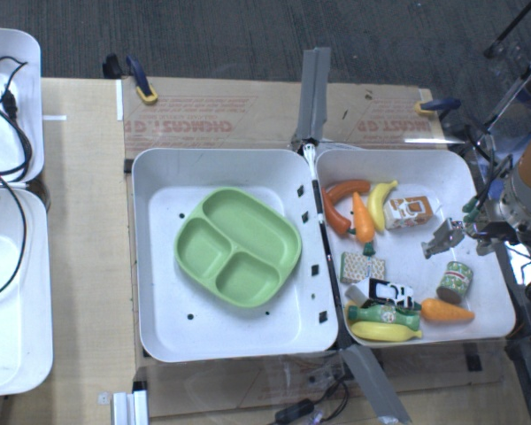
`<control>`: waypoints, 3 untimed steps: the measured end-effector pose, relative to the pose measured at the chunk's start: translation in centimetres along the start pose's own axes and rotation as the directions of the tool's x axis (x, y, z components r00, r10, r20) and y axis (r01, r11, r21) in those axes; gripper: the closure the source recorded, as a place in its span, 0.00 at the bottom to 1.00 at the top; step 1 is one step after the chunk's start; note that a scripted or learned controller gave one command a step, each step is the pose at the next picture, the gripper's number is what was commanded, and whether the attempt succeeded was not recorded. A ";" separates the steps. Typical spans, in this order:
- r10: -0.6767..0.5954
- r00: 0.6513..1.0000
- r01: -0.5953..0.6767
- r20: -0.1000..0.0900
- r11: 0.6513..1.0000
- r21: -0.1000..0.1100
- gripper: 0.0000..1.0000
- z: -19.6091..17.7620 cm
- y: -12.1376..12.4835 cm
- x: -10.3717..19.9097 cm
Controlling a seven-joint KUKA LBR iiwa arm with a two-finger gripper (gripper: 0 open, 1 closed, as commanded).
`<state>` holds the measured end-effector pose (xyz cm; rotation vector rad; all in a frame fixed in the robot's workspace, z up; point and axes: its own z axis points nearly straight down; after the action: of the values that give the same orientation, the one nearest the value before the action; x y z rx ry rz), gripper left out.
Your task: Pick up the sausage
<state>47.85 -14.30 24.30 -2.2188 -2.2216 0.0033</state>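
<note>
The sausage (338, 202) is a red-orange curved piece lying at the back left of the right bin (478, 180). An orange carrot (362, 219) rests against its inner side, with a yellow banana (381, 204) beside that. My gripper (442, 238) hangs over the middle right of the same bin, just right of a small orange-and-white box (411, 211). It is well to the right of the sausage. Its fingers stand open with nothing between them.
The right bin also holds a green-labelled can (456, 279), a second carrot (446, 311), a banana (385, 331) at the front edge, a cracker (363, 268) and a black-and-white item (390, 291). A green divided plate (239, 247) lies in the left bin (150, 264).
</note>
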 end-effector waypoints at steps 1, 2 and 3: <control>-0.107 0.994 0.107 0.000 0.994 0.000 0.00 3.0 6.9 1.1; -0.167 0.986 0.167 0.011 0.986 -0.027 0.00 12.9 11.9 4.0; -0.167 0.986 0.167 0.011 0.986 -0.027 0.00 12.9 11.9 4.0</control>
<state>59.73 -10.33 11.37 -2.0412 -2.4192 -0.0190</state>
